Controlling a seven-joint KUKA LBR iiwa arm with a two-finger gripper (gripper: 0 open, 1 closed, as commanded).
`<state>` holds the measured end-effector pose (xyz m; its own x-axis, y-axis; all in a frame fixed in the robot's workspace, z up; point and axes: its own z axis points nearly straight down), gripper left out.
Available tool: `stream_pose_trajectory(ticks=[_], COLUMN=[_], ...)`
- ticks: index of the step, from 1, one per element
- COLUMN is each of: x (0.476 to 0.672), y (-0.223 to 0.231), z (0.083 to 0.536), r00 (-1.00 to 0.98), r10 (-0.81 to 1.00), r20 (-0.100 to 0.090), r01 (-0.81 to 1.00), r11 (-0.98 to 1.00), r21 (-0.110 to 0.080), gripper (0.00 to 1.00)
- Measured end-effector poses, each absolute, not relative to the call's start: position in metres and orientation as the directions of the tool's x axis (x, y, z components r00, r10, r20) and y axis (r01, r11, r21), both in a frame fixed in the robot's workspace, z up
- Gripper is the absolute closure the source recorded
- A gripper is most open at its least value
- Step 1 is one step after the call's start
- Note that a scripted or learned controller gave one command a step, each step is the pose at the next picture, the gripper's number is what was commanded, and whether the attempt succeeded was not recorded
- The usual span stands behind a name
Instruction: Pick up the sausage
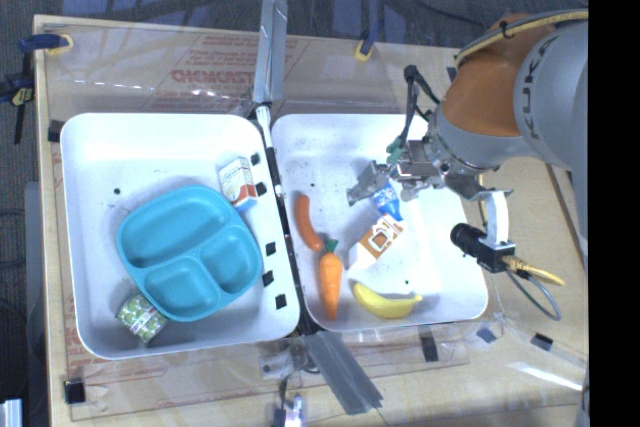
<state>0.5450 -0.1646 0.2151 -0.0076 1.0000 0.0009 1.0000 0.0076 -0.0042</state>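
A: Where is the sausage point(308, 221)?

B: Left of the hand point(378, 183), beside a carrot point(329, 283).

A: Hand open or closed?

B: I cannot tell.

A: Handling?

B: Probably light, smooth, slippery; grip across its middle.

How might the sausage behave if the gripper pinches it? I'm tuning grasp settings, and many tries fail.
The sausage looks smooth and rounded, so it may slip or roll aside under a pinch. It seems slim and small, so probably light. Its lower end lies close to the carrot, which could get nudged.
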Motion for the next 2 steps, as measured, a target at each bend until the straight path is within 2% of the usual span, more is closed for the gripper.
stream_pose_trajectory(ticks=[1, 2], x=[0.558, 0.554], y=[-0.109, -0.144], z=[0.104, 0.092], r00=[0.004, 0.267], r10=[1.000, 0.964], r20=[-0.010, -0.001], r01=[1.000, 0.964], r11=[-0.004, -0.267], r21=[0.001, -0.001], gripper=[0.00, 0.00])
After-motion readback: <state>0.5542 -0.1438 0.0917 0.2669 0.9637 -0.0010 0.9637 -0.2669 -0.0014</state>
